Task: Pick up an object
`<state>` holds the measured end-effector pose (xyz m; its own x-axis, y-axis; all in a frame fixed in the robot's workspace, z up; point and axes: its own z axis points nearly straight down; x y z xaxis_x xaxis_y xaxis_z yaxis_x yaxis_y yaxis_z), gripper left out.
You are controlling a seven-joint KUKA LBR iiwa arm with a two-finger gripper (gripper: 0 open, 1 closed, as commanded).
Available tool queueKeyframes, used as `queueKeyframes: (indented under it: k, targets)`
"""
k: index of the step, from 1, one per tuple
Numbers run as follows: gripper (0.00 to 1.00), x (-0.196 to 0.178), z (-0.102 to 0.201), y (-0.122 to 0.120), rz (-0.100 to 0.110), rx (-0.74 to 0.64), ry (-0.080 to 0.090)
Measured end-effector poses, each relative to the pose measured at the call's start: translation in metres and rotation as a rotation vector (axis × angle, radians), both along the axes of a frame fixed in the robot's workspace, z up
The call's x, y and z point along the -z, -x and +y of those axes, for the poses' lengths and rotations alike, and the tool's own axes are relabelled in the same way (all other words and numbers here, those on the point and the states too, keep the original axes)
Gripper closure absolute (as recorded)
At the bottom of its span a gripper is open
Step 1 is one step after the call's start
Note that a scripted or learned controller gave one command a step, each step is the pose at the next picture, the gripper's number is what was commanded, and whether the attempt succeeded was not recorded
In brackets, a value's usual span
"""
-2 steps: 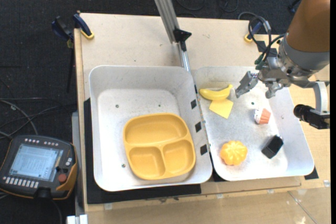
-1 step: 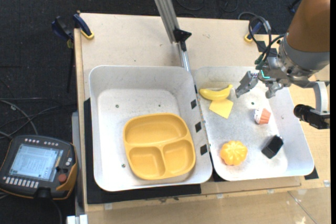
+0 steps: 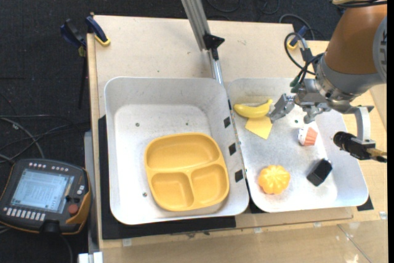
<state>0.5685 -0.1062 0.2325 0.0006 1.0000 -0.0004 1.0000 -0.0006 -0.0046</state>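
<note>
The right bin [image 3: 345,191] holds a yellow banana [image 3: 252,109], a yellow wedge [image 3: 259,128] just below it, a small orange-and-white item [image 3: 308,136], a black block [image 3: 319,172] and an orange ridged fruit [image 3: 274,179]. My gripper [image 3: 300,110] hangs over the upper part of this bin, right of the banana and above the orange-and-white item. It is open, its two grey fingers [image 3: 282,106] spread apart, and nothing sits between them.
The left bin [image 3: 123,101] carries a yellow divided plate [image 3: 186,170]. A slanted metal pole [image 3: 194,3] comes down to the ridge between the bins. Blue clamps [image 3: 92,28] sit at the bench's back left corner, and a teach pendant [image 3: 40,194] lies off the bench at left.
</note>
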Motion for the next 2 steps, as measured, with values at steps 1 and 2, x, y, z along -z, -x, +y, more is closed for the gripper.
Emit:
queueKeyframes:
  k: [1,2]
  targets:
    - [0.0,0.064,0.002,-0.001,0.002,0.0,-0.001]
    - [0.0,0.129,0.003,0.001,0.002,0.0,-0.001]
